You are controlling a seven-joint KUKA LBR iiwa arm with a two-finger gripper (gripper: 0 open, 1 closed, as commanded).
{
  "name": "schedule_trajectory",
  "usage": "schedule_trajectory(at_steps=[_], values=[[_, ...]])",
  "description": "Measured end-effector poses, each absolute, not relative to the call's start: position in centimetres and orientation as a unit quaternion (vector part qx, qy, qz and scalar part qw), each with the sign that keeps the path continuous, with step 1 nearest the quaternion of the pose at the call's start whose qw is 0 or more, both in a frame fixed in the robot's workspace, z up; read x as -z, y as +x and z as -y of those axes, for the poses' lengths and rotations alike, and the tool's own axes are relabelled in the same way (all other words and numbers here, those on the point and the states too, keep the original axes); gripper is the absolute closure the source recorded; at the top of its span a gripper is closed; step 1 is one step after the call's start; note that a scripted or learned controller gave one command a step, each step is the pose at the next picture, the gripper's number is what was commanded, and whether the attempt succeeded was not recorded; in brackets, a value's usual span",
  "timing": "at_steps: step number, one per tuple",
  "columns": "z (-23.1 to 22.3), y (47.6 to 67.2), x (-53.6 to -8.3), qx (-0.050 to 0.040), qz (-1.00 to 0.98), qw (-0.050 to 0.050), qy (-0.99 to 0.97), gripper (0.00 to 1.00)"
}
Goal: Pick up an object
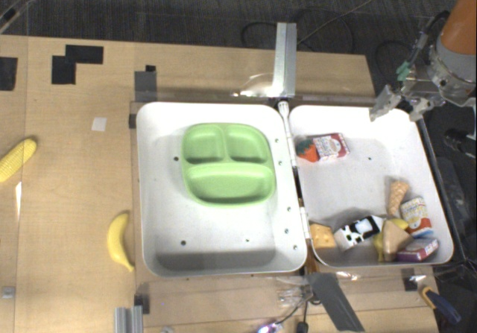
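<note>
The wooden bench (67, 197) is carrying two shallow white bins sitting side by side, touching along a middle seam. The left bin (160, 235) is holding a green divided plate (226, 162), lying flat toward its far half with three compartments facing up. The right bin (358, 182) is holding a scatter of small toy food: a red and white carton (328, 147) is lying near the far left corner with a small green and orange piece (305, 150) just beside it at the seam, and the rest is crowding the near right corner, where a black and white cow figure (358, 232) is lying between a tan cracker-like block (321, 235) and a yellow wedge (391, 237), with an ice cream cone (396, 194) above them, a small red-labelled jar (414, 211) at the right wall and a purple packet (417, 251) at the near rim. The grey arm with its orange band (456, 33) is reaching in at the upper right, and its claw (399, 103) is hanging over the far right corner of the right bin, well apart from every object; nothing is showing between its tips, though how far it is spread I cannot tell. On the bare bench left of the bins a toy banana (119, 240) is lying just beside the left bin, and a toy corn cob (16, 161) is lying at the left edge
</note>
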State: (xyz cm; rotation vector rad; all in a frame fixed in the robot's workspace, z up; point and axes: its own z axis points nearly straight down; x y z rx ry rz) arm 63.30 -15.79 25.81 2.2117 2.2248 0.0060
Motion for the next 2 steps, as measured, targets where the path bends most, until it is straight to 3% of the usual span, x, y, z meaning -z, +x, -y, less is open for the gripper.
schedule_trajectory(at_steps=[1, 2], values=[[16.3, 63.6, -27.3, -0.0017, -0.655, 0.002, 0.756, 0.0], [18.4, 60.9, -27.6, -0.0015, -0.69, 0.003, 0.724, 0.0]])
